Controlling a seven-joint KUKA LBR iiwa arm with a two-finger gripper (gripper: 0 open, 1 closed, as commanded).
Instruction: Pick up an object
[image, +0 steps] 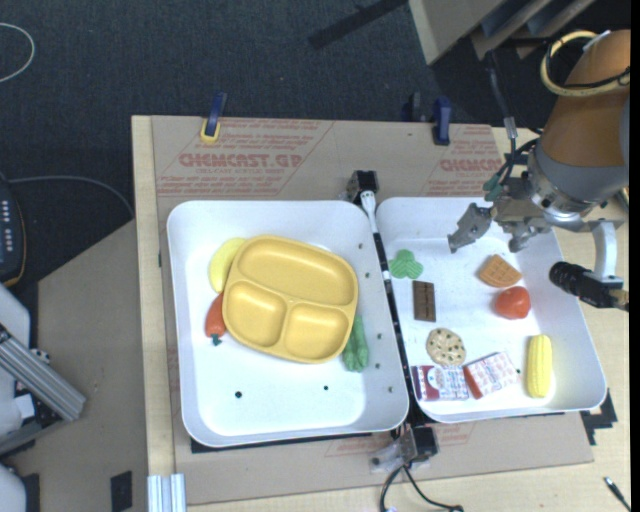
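Dark carpet surrounds the counter (300, 150), where two white bins sit side by side. Over the far part of the right bin (580, 345) hang the jaws (497, 228), spread wide with nothing between them. Just below them lie an orange wedge (498, 271) and a red tomato (512, 302); nearer are a corn cob (539, 364), two ketchup packets (465, 379), a cookie (445, 347), a chocolate bar (424, 300) and a green leaf (405, 265). The left bin (190, 300) holds a yellow divided tray (288, 298).

Brown board-topped bench (300, 150) with two white bins, left bin (190, 300) beside right bin (570, 350), edges touching.
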